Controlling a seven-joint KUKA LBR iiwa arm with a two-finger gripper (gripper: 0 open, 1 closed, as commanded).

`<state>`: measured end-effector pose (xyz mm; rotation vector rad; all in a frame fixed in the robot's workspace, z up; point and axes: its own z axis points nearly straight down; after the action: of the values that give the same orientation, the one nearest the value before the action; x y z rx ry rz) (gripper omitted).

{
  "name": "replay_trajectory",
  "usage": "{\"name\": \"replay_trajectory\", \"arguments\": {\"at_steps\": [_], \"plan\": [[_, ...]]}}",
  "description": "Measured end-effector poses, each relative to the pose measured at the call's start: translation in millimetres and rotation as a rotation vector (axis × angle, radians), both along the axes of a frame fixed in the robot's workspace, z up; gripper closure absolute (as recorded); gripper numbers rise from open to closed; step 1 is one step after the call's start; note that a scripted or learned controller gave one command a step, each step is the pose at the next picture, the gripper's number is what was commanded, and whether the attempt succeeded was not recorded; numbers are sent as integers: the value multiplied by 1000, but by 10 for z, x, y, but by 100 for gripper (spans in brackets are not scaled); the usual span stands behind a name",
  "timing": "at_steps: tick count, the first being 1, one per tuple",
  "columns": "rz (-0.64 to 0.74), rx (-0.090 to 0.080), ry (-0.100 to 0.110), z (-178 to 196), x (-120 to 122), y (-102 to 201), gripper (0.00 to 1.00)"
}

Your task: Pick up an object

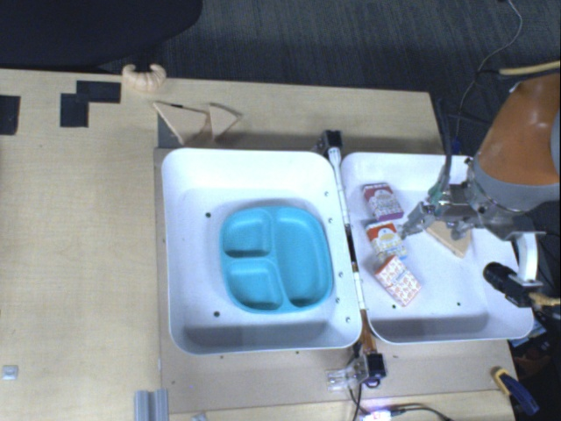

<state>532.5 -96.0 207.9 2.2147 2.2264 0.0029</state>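
Right bin (473,318) | packet (398,280) long axis diagonal | hand (436,220) grip state unclear

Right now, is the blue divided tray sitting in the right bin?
No, the blue divided tray lies in the left bin; the right bin holds small packets.

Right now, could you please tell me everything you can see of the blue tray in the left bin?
The blue tray is a turquoise, plastic-looking dish with rounded corners and three compartments: two smaller ones on its left side, one above the other, and a taller one on the right. It lies flat, right way up, near the middle of the left bin, turned slightly askew. All three compartments look empty. It rests on the bin's floor, and the gripper is over the other bin.
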Motion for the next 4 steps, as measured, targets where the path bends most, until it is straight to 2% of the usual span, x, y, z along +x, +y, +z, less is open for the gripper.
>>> {"name": "replay_trajectory", "arguments": {"at_steps": [1,2,3,4], "plan": [[-4,-2,-11,-1093,262,-242,0],[-2,0,-13,-981,278,-226,100],[-2,0,-13,-983,276,-226,0],[-4,-2,-7,-1206,-294,-64,0]]}}
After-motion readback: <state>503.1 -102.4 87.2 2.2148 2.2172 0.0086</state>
